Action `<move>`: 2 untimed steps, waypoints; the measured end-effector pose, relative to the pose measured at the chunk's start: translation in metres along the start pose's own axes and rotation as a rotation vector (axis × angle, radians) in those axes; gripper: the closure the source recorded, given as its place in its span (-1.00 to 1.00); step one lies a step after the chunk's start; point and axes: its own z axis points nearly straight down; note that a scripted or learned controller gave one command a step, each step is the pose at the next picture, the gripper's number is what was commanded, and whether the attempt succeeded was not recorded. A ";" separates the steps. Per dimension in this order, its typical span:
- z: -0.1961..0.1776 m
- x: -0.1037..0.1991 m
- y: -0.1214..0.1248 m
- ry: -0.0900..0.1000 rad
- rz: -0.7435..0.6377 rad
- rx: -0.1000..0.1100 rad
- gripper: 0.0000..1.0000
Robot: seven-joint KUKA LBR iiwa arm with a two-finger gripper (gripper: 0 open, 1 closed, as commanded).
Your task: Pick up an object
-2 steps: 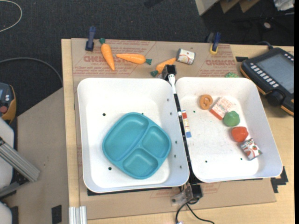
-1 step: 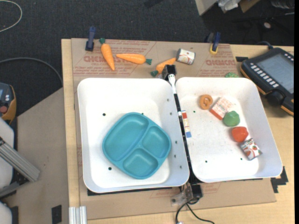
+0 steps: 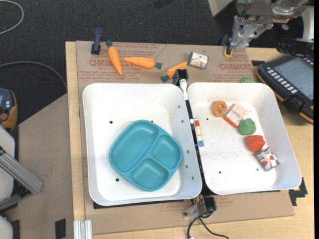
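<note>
A dark carpeted floor surrounds the desk point(image 3: 149, 218), which is topped with a cardboard sheet that carries two shallow white bins side by side.

The right bin point(image 3: 284, 168) holds the candidate objects. An orange ring-shaped piece point(image 3: 219, 108) lies toward the bin's far left area. Just beside it, to the right, is a red-and-white carton point(image 3: 236, 114). A green round item point(image 3: 246, 127) touches the near edge of that carton. A red round item point(image 3: 255, 143) lies just nearer than the green one, and a small white-and-red carton point(image 3: 267, 159) lies against the red item's near side.

The left bin point(image 3: 94, 133), adjoining the right bin, contains a teal three-compartment tray point(image 3: 145, 155).

Beyond the far rims of both bins, on the cardboard, lie three carrots: one point(image 3: 115, 59) and a second point(image 3: 141, 62) past the left bin, and a third point(image 3: 174, 71) near the junction of the two bins. A small white can point(image 3: 198, 60) lies on its side beyond the right bin's far left corner. A blue item point(image 3: 96, 41) rests at the cardboard's far left edge.

The gripper point(image 3: 238, 38) is above the desk's far edge, beyond the right bin and well apart from all objects in it. The fingers point downward; whether they are spread or pressed together cannot be told.
</note>
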 end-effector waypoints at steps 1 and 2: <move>0.076 -0.013 -0.107 0.002 0.000 0.000 1.00; 0.128 0.045 -0.148 0.003 -0.011 -0.004 1.00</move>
